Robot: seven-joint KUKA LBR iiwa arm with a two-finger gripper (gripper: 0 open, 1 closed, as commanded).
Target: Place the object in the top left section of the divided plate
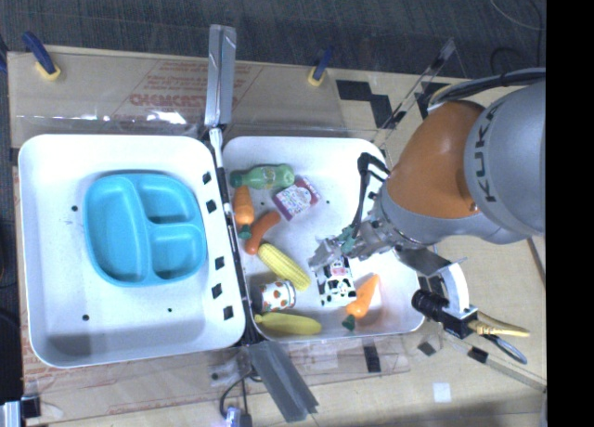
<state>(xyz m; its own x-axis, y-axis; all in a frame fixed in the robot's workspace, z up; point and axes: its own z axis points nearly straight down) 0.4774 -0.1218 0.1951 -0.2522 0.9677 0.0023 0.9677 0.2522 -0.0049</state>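
Note:
A blue divided plate (104, 195) lies in the left bin (46, 258), with one large section and two smaller ones. My gripper (335, 254) hangs low in the right bin (306, 148), just above a black-and-white patterned carton (338, 286). An orange carrot (364, 294) lies right beside the carton. Nothing shows as held. The arm's orange band and grey wrist cover the bin's right side.
The right bin also holds a green bottle (263, 176), a maroon packet (295, 199), two orange pieces (243, 204) (261, 228), a corn cob (283, 265), a small can (277, 295) and a yellow piece (290, 324). A raised divider (219, 221) separates the bins.

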